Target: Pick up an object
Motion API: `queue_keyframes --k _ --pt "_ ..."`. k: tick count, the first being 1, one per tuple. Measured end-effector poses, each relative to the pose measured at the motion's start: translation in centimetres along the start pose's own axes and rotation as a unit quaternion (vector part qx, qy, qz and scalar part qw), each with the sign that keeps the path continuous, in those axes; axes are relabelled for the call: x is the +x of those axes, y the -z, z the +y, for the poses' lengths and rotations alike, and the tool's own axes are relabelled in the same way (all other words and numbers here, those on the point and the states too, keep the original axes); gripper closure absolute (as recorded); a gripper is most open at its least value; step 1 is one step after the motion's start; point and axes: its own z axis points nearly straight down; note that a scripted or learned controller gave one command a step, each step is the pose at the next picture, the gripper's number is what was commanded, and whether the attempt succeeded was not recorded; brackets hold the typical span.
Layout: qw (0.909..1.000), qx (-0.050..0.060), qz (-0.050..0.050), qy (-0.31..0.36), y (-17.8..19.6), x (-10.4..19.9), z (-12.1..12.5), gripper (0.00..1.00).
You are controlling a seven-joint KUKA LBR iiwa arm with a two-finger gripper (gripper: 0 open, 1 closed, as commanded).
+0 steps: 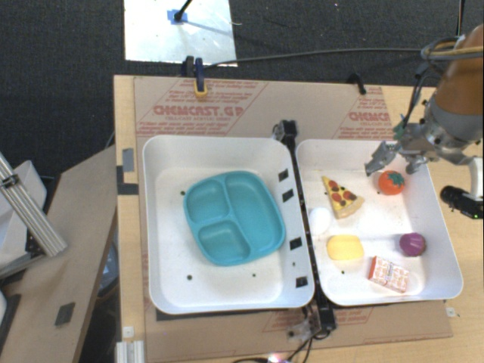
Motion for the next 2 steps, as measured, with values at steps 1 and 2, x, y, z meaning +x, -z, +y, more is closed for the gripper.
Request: queue_keyframes --k 1,2 --pt "1.0000 -0.006 -0.001 0.001 0.7 0.0 0.3 0.00" --pt "1.0000 -0.004 -0.001 0.001 -5.5 0.6 0.3 0.00"
